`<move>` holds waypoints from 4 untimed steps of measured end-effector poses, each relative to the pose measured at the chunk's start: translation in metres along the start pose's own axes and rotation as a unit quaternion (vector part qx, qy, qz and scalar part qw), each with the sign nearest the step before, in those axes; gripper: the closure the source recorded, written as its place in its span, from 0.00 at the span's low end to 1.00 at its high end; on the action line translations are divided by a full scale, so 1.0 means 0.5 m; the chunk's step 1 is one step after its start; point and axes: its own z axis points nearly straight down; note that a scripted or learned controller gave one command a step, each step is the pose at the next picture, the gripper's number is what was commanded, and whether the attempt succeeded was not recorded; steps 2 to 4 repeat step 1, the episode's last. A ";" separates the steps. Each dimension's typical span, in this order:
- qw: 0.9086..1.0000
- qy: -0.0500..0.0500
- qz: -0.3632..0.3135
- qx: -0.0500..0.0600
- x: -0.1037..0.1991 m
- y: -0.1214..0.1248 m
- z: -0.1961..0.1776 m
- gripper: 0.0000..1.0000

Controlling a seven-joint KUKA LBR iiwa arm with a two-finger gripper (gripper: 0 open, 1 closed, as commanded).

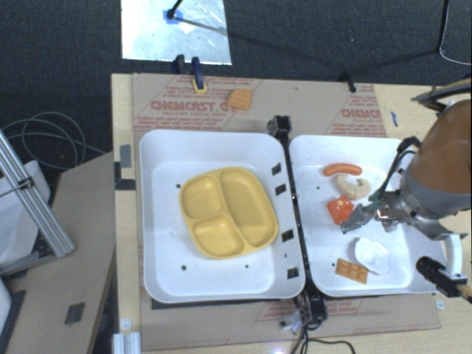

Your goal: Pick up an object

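The right bin (394, 150) holds several small items: an orange-red sausage (342, 169), a beige lumpy piece (355, 187), a red piece (338, 210), a white rounded item (372, 256) and a brown waffle-like block (352, 271). My gripper (356, 222) hangs low over this bin, just right of the red piece and above the white item. Its tip points left toward the red piece and stands close beside it. Nothing is visibly lifted off the bin floor.
A yellow divided plate (228, 212) lies in the left bin (166, 271). A small tan block (240, 99) sits on the cardboard behind the bins. A black divider clip (279, 126) joins the bins. The arm's grey body (442, 175) covers the right bin's right side.
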 end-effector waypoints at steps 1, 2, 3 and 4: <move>1.000 -0.005 0.002 -0.013 -0.084 0.002 -0.413 0.00; 1.000 -0.005 0.002 -0.013 -0.084 0.002 -0.413 0.00; 1.000 -0.005 0.002 -0.013 -0.084 0.002 -0.413 0.00; 1.000 -0.005 0.002 -0.013 -0.084 0.002 -0.413 0.00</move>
